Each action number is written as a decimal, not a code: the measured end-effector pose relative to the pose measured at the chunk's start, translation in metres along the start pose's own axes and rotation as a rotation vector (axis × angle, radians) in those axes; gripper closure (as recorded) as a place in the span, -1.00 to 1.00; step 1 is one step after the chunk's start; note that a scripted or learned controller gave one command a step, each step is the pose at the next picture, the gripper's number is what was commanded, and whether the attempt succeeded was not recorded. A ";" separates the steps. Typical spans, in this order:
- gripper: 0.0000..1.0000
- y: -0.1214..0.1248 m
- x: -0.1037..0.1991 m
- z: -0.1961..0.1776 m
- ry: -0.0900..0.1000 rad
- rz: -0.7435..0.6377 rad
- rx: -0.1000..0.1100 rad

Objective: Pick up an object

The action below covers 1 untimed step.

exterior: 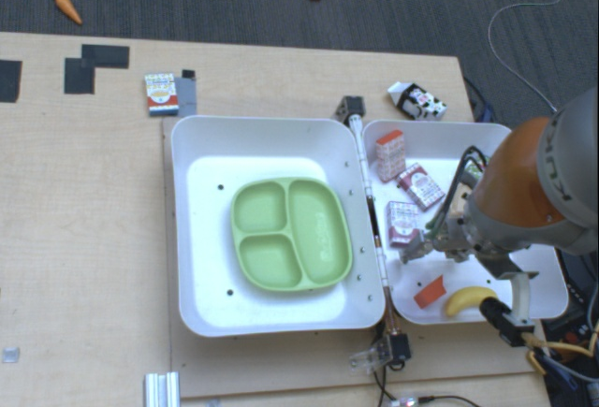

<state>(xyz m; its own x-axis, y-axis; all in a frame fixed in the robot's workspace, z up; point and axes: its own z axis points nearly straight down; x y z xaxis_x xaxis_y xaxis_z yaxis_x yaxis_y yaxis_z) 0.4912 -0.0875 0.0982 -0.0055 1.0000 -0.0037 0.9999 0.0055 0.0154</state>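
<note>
Over right bin (pixel 408 295), end effector (pixel 421 244) (beside small carton (pixel 402 221))

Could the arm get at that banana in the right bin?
Probably yes. The banana lies uncovered near the front of the right bin, beside an orange piece, and the arm already hangs over that bin just above it, with nothing lying on top of it.

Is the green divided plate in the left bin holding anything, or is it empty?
Empty. The green divided plate lies flat in the left bin, and all three of its compartments show bare green.
</note>
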 end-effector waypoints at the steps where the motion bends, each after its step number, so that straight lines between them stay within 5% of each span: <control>1: -1.00 -0.002 -0.013 0.011 0.006 0.001 0.009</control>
<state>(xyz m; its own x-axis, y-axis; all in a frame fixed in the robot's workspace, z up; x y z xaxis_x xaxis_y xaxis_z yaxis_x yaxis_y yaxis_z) 0.4890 -0.1009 0.0868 -0.0041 1.0000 0.0027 1.0000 0.0041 0.0065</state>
